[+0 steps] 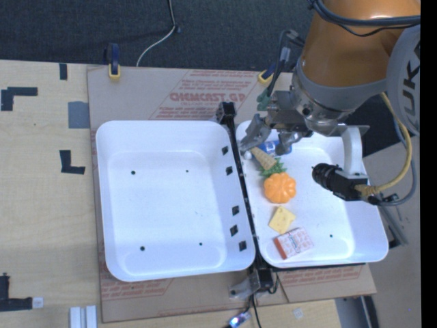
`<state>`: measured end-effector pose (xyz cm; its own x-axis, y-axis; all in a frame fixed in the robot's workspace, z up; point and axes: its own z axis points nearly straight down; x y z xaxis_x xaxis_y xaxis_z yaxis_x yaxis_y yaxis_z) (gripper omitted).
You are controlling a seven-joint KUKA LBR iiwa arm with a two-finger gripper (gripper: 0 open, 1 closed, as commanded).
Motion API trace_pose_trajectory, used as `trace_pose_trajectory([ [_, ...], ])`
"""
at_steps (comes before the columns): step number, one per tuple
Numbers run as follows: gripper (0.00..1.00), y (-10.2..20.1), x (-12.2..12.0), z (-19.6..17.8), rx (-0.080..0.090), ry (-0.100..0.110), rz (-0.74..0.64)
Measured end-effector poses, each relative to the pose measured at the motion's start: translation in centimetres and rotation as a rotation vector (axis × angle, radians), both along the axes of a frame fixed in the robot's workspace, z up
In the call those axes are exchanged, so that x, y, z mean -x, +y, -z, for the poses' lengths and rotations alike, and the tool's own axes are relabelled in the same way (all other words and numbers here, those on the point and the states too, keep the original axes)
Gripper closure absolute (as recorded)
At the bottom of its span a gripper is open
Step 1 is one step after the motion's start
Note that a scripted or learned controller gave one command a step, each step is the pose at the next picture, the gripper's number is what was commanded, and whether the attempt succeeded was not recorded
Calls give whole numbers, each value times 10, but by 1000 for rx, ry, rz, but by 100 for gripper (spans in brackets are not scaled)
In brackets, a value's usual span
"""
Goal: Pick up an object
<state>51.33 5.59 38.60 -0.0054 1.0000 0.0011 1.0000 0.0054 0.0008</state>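
Nothing lifted yet — gripper (272, 139) spread open low over the cone (265, 159) just above the orange pumpkin (280, 188), yellow block (282, 219) and red packet (293, 242) below it — closing and raising left.

We note two shallow white bins side by side on a brown cardboard sheet (198, 94) bearing red print. The left bin (109, 203) and the right bin (355, 251) meet at a dark centre divider (235, 183). A yellow-and-blue clamp (113, 63) grips the cardboard's upper left corner. A white cable (153, 46) trails across the dark floor (68, 16) behind. Black tape marks (68, 162) lie on the wooden bench (41, 217) at left.
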Motion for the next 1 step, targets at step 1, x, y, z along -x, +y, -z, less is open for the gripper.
trace_pose_trajectory([
  [1, 100, 35, 14, -159, -3, -17, -2],
])
